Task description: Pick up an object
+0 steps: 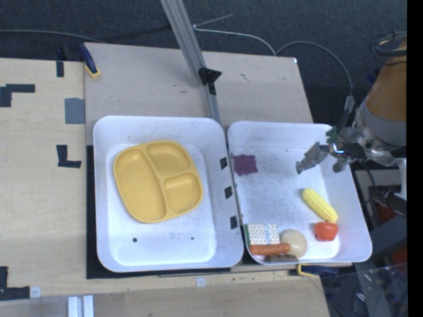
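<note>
My gripper (325, 159) hangs over the right side of the right bin (277, 132), its fingers spread open with nothing between them. Below it lies a yellow corn cob (320, 205). A red tomato (325, 231) sits just under the corn near the bin's right wall. Along the bin's front edge are a beige egg-shaped piece (293, 241), an orange sausage (269, 249) and a patterned small box (262, 232). A purple grape bunch (245, 164) lies at the bin's left side.
The left bin (106, 177) holds a yellow divided plate (157, 179). A metal pole (186, 32) slants in from the top and ends at a black clamp (209, 76) behind the bins. The arm's orange band (390, 91) shows at the right.
</note>
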### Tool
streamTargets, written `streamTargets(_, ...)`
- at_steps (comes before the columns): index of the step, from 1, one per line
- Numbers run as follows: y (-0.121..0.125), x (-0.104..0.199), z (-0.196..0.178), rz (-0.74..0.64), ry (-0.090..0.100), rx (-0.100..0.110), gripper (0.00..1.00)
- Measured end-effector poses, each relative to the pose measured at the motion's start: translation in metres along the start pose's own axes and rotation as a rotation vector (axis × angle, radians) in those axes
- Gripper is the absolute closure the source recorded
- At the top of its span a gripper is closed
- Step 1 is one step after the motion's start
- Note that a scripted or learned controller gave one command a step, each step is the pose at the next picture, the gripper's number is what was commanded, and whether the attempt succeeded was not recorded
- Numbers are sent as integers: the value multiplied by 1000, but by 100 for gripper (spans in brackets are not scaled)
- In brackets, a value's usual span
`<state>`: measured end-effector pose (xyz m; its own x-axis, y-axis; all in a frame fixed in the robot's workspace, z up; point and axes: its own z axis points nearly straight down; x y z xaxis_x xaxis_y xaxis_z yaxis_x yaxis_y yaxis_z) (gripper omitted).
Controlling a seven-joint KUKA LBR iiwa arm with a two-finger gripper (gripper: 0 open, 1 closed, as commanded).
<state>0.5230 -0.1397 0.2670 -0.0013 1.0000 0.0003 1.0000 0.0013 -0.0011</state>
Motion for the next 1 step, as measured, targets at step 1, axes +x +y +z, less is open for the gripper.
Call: streamTargets(1, -36, 29, 34, 1, 1, 6, 0)
